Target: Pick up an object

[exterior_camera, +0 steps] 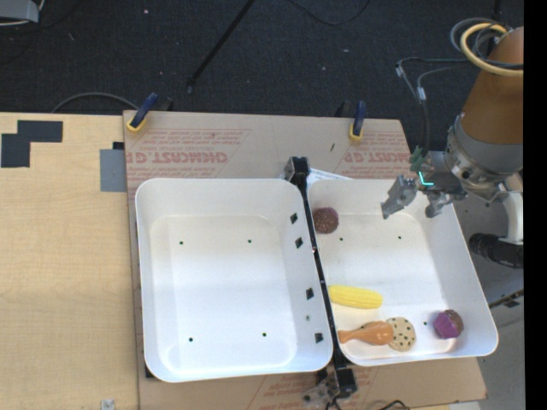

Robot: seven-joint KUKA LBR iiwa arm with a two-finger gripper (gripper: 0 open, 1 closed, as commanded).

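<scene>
tool (415,197) fingers apart, gripping nothing, above right bin (479,297) far edge; risk: corn (355,296), drumstick (373,335), cookie (401,333) sit clustered, so a descent could nudge neighbours or close on air

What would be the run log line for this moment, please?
tool: open, above right bin, holds nothing | right bin: corn, drumstick, cookie, purple piece, dark red piece | pick: not yet done

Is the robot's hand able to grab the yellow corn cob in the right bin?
Probably yes. The yellow corn cob lies in the open on the right white bin's floor, apart from the other toys, and the hand hovers above the bin's far side with nothing between them.
</scene>
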